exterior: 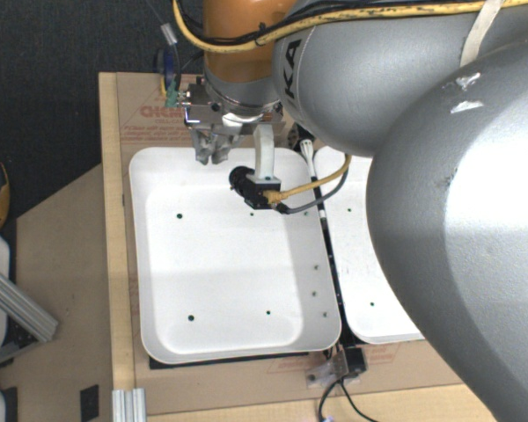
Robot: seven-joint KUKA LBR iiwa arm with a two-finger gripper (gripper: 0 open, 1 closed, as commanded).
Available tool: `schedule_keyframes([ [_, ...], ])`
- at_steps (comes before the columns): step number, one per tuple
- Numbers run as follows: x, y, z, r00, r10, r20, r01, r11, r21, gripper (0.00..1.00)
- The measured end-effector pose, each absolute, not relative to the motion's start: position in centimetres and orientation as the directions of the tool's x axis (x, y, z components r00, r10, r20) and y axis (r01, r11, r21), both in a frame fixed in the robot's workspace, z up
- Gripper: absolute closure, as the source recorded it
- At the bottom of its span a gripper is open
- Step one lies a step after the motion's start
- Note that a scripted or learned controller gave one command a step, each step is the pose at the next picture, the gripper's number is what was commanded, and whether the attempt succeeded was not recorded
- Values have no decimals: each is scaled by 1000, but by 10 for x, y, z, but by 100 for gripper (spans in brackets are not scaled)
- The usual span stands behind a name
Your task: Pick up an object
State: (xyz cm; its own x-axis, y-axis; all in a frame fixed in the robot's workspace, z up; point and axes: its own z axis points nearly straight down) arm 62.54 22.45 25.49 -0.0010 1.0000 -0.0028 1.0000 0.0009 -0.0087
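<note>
— Surface?
— Shallow white plastic left bin [220,323] on tan bench board [114,236] — second white bin [370,315] just beside, right.
— Edges?
— Grey two-finger gripper [213,154] by far rim, well apart from near rim; grip unreadable, object to pick indiscernible.

- The arm [440,104] is seen in smooth grey, with a broad orange band [246,11] above the wrist.
- A yellow cable [352,11] and thinner black cables are seen running along the arm.
- The gripper [213,154] is seen in dull metallic grey.
- The left bin [229,262] is plain white, dotted with a few small dark spots.
- The right bin [370,280] is white as well.
- A black strip is seen between the two bins.
- The bench [123,236] is light tan, like cardboard, with faded red print near its far edge.
- The background [53,42] is dark, almost black.
</note>
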Motion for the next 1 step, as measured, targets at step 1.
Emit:
schedule_keyframes([
  [1, 612, 225, 300, -1, 1000, 2, 1000, 1, 5, 100],
])
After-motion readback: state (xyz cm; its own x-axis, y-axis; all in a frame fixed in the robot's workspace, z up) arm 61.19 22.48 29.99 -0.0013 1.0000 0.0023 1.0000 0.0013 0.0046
